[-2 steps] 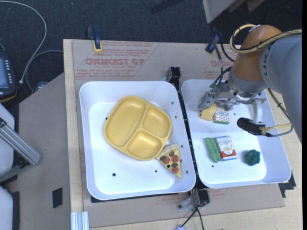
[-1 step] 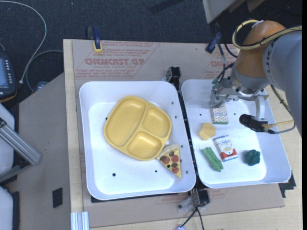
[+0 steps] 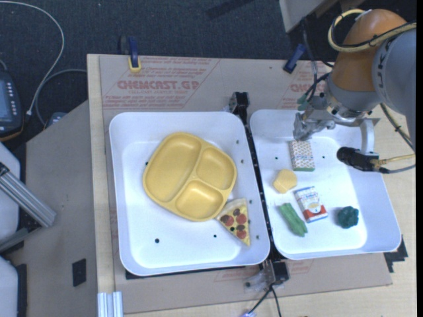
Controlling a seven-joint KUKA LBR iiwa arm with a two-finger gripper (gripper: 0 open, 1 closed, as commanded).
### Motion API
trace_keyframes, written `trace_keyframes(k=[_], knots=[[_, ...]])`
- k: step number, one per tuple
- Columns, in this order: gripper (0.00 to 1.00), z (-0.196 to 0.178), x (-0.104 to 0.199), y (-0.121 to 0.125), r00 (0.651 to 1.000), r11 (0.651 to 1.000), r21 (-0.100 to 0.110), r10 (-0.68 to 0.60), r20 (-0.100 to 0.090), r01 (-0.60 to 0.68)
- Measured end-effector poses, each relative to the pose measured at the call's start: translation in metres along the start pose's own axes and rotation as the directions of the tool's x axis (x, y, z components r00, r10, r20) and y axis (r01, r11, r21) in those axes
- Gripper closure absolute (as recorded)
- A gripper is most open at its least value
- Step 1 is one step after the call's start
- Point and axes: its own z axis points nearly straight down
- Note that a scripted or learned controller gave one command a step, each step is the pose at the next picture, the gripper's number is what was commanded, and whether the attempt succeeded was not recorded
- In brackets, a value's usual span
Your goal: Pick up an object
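Gripper: up over the right bin, just above the little box
Fingers: cannot tell
Little box: lying flat in the right bin, by the yellow chunk

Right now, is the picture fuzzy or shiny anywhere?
In the camera view the yellow plate and pizza slice look sharp; the white bins look bright with soft shadows; the orange band on the arm has a shiny spot.
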Motion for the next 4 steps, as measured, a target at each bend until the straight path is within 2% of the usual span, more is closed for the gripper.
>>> trace_keyframes(k=[2, 3, 4], knots=[[1.0, -0.11, -0.004, -0.002, 1.0, 1.0, -0.005, 0.0, 0.001, 0.0], [1.0, -0.112, 0.053, 0.002, 1.0, 1.0, 0.0, -0.003, 0.0, 0.003], [1.0, -0.093, 0.097, 0.004, 1.0, 1.0, 0.007, -0.002, -0.001, 0.002]])
